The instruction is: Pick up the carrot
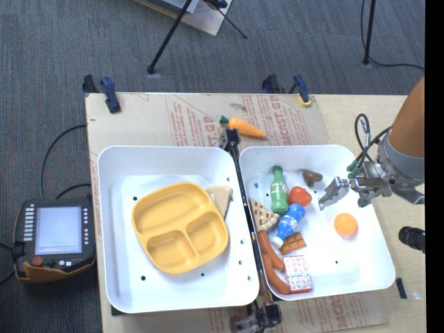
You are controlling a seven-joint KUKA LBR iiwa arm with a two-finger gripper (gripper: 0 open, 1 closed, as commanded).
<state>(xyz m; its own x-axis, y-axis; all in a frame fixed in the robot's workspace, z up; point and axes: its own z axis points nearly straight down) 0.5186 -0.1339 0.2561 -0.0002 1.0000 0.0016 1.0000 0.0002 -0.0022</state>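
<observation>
Carrot [247,126] lies outside both bins on the surface [173,116].
Gripper [345,190], open and empty, hovers over right bin [378,269], well apart from it.

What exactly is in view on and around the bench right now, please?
carrot: one, orange, on the bench board behind the bins
yellow tray: one, three compartments, left bin
green bottle: one, right bin
blue bottle: one, right bin
red tomato: one, right bin
orange ball: one, right bin
sausages: red-orange, right bin front
red-and-white box: one, right bin front
clamps: blue, bench back edge
pendant: one, floor left
hand: one, grey, over right bin
</observation>
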